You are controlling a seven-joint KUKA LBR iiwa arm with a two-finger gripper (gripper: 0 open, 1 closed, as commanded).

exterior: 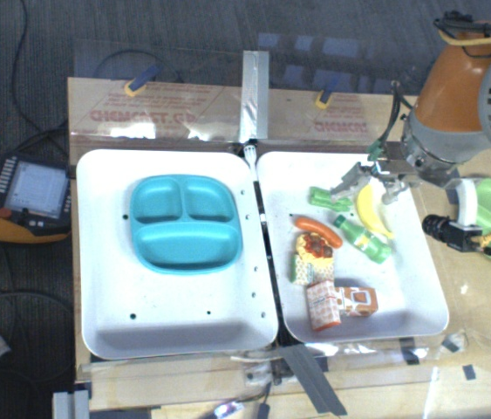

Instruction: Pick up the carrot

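Holding carrot [317, 231], banana [369, 210]: right bin [419, 308]; claw [371, 186] spread open above.

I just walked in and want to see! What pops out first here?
The bright turquoise divided plastic plate in the left white bin pops out first. In the right white bin lie colourful toy foods, including a yellow banana and an orange carrot, with the two-finger gripper above the banana.

Wooden bench [97, 112], left white bin [105, 321], right white bin [419, 295] side by side
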